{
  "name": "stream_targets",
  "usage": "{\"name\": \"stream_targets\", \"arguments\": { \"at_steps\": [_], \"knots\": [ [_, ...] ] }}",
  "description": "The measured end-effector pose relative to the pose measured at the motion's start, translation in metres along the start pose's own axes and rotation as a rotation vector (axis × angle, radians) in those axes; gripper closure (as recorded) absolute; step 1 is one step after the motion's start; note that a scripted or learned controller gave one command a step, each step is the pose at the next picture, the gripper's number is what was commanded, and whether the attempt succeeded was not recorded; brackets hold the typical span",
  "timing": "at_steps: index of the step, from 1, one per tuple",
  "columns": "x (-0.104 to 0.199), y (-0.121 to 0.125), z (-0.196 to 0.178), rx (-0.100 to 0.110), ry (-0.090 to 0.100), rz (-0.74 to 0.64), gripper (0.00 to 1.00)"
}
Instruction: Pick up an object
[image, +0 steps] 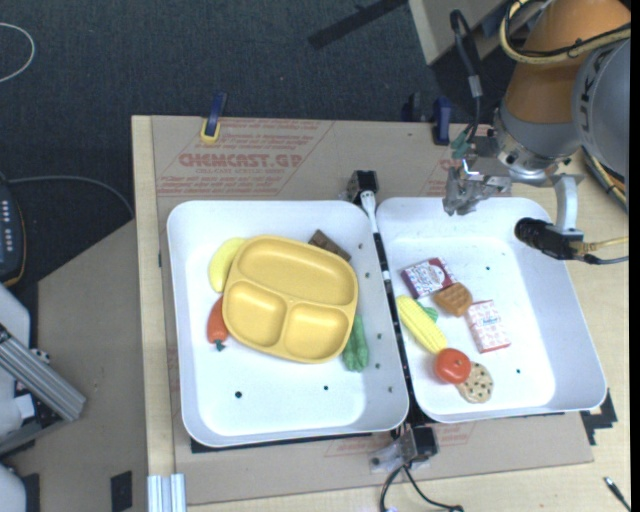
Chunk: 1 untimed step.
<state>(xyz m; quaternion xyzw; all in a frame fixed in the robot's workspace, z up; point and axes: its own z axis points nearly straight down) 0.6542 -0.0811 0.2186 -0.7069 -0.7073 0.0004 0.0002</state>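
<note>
Corn (421, 323), tomato (452, 365), cookie (477, 383) fill right bin (560, 375); fingers (458, 200) state unclear

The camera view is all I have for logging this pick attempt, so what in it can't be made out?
- Gripper: too small and blurred to tell its finger state.
- Left bin: the yellow divided plate hides most of a yellow item, a red one, a green one and a brown one.
- Arm: cut off by the top and right edges.
</note>
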Motion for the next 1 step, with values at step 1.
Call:
{"name": "stream_targets", "arguments": {
  "at_steps": [1],
  "knots": [
    [-0.0078, -0.0033, -0.0173, -0.004, -0.001, 0.001, 1.00]
  ]
}}
